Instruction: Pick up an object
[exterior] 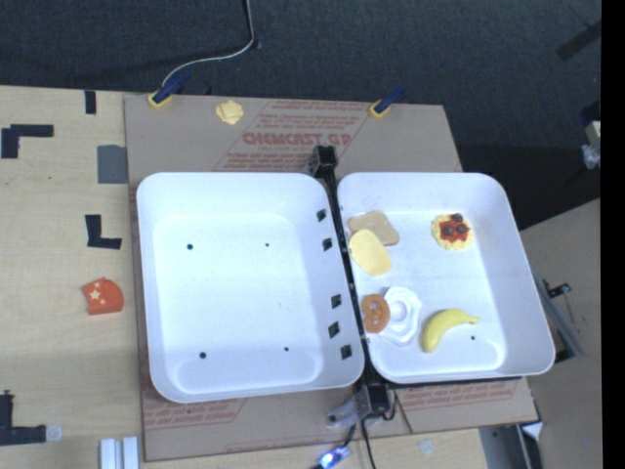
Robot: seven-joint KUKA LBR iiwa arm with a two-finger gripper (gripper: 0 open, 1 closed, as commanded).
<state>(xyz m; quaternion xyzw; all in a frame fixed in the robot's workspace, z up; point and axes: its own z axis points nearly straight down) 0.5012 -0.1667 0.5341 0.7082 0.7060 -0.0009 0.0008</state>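
White plastic bins sit side by side on my worktop [59, 360]. The right bin [508, 262], on the side my arm reaches from, holds a yellow banana [447, 327], a berry tart [451, 231], a tan slice [375, 227], a yellow disc [370, 252], an orange pretzel [375, 311] and a white piece [401, 315]. Whether my tool is open or closed I cannot tell.

Even, fairly bright overhead light; the white bins [234, 291] glare slightly, shadows stay soft and short, and the whole frame is mildly soft and low-resolution.
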